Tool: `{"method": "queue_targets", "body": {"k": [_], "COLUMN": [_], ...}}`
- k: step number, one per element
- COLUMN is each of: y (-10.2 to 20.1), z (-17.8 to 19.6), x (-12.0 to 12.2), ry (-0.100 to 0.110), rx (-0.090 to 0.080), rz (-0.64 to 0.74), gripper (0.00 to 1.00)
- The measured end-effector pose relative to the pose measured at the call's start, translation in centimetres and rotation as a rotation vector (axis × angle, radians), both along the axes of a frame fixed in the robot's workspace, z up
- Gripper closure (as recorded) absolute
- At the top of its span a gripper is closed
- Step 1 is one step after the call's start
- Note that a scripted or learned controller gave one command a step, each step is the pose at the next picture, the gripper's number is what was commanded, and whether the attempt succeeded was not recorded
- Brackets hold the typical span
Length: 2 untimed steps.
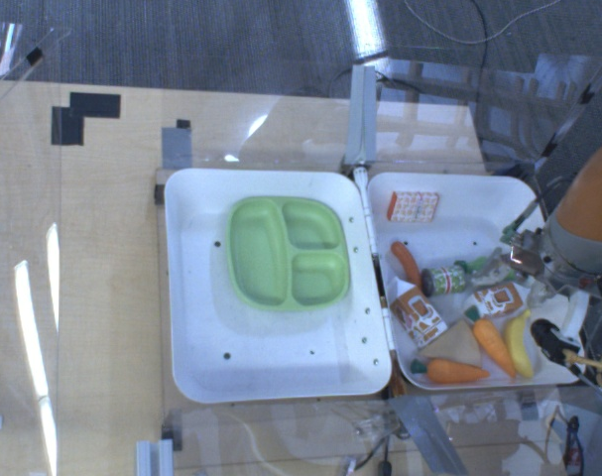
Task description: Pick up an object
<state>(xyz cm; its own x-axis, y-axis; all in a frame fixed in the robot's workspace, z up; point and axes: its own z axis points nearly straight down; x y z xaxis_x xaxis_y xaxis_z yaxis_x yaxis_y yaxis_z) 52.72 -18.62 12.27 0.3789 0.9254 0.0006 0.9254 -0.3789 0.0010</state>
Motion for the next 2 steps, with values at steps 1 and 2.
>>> {"method": "queue_targets", "body": {"k": [1, 2], "y": [0.7, 0.6], "z": [-2.5, -1.3], "x": [0.1, 0.3], "ry": [-0.007, -0.014], "rx": [-0.003, -0.006], "rz": [0.065, 0.065], "gripper": [0.00, 1.00]}}
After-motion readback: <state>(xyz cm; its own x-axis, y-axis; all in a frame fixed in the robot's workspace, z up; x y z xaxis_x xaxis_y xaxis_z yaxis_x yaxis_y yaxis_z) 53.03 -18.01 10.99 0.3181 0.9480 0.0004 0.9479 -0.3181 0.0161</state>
